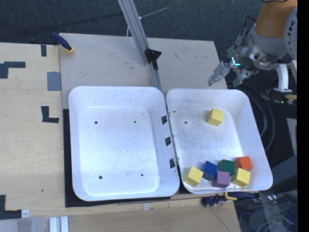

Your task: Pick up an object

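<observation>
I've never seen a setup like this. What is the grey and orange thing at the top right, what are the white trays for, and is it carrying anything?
You are looking down at a slant from one fixed camera above a workbench. The grey and orange thing is a robot arm reaching in from the right. At its tip is a two-finger gripper, its hand. The fingers look spread apart with nothing between them, so it is carrying nothing, and it hangs above the bench just past the right bin's far edge.

The two white bins sit side by side. The right bin holds small coloured cubes: one lone yellow cube near the far side, and a cluster at the near edge of two yellow, a blue, a green, a purple and an orange one. The robot's job is to pick one up.
</observation>
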Robot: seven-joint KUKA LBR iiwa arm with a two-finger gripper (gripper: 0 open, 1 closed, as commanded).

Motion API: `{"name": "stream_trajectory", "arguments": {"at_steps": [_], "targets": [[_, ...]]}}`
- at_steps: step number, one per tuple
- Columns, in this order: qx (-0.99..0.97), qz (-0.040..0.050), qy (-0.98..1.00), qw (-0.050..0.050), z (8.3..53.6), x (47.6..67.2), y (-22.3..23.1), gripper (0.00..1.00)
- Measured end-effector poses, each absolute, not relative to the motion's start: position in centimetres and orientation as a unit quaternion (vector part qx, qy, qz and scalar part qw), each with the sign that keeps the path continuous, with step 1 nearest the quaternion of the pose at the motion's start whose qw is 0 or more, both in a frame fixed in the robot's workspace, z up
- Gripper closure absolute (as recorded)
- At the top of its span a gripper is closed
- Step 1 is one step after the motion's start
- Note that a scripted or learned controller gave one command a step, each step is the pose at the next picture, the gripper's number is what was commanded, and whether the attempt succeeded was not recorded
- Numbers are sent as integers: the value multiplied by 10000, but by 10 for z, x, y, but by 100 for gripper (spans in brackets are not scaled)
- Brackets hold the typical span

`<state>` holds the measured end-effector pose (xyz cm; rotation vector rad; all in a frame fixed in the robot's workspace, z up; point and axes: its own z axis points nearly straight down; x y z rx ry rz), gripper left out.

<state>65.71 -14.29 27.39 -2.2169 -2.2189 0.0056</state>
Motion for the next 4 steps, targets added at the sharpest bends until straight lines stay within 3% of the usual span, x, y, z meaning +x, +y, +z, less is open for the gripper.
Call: {"name": "stream_trajectory", "arguments": {"at_steps": [1,4], "targets": [[-7063,10,-7079,1,277,658,-143,0],[-7065,23,-7077,22,122,648,-128,0]]}}
